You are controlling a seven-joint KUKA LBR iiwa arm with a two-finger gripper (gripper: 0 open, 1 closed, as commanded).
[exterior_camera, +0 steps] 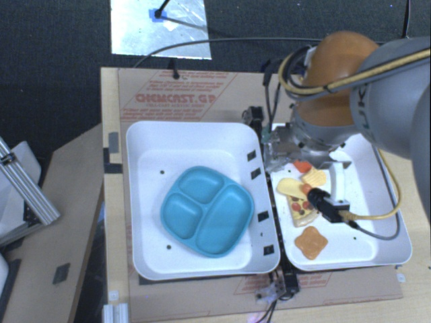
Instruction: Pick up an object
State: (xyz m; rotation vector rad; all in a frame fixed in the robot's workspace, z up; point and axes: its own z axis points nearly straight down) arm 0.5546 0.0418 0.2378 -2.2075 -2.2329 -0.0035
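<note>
Gripper [291, 155] is seen low over the right bin [394, 251], close to its left wall. Wide or narrow cannot be told, as it is hidden under the wrist. Nothing is seen held. A red piece [302, 167] is found just beside the gripper, on its near side. Yellow chips [313, 177] are packed next to it, a pizza slice [303, 210] nearer still, and a brown cracker [311, 242] well apart. The red piece is judged the likeliest pick, though its long axis is too hidden to tell. A blue plate [205, 210] is left in the left bin [145, 147].

Brown cracker [311, 242] (flat), right bin [367, 251]
</note>
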